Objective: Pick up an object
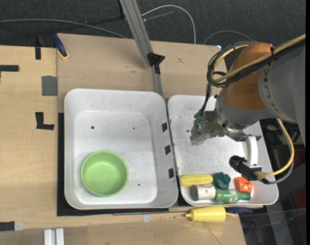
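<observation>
My gripper (200,131) hangs over the upper left part of the right bin (183,111), apart from the objects. Those lie in a cluster along the bin's front edge: a yellow corn-like piece (196,179), a dark green item (222,178), an orange-red item (242,186), a white and red can (203,192) and a green bottle (231,196). A yellow bottle (208,214) lies just past the bin's front rim. In the left bin (114,106) a green bowl (104,173) sits at the front left.
A grey pole (137,24) slants in from the top down to the divide between the bins. Black cables (216,65) loop beside the arm's orange band (249,80). A black and white fitting (247,163) sits near the right bin's right edge.
</observation>
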{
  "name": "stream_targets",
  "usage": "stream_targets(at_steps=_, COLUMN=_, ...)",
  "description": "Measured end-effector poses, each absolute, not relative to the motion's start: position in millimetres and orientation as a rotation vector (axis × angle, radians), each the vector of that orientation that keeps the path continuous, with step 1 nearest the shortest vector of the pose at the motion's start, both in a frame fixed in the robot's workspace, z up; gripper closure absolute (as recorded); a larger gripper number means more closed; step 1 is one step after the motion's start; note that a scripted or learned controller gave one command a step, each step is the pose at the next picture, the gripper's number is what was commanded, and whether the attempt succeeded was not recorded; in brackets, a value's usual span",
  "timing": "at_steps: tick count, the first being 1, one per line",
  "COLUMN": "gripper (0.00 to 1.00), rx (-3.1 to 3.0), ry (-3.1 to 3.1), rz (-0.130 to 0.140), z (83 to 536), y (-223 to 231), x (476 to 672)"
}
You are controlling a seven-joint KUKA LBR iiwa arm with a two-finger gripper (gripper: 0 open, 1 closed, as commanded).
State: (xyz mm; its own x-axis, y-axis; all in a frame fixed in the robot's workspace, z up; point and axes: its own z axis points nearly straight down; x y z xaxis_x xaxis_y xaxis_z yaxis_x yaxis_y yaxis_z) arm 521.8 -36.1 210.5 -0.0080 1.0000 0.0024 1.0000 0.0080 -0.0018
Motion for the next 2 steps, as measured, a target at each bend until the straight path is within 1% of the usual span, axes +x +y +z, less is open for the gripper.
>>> stream_targets(at_steps=2, gripper=1.00, rx=-2.211, ry=-2.228, rz=0.000, z=236, y=65, x=521.9)
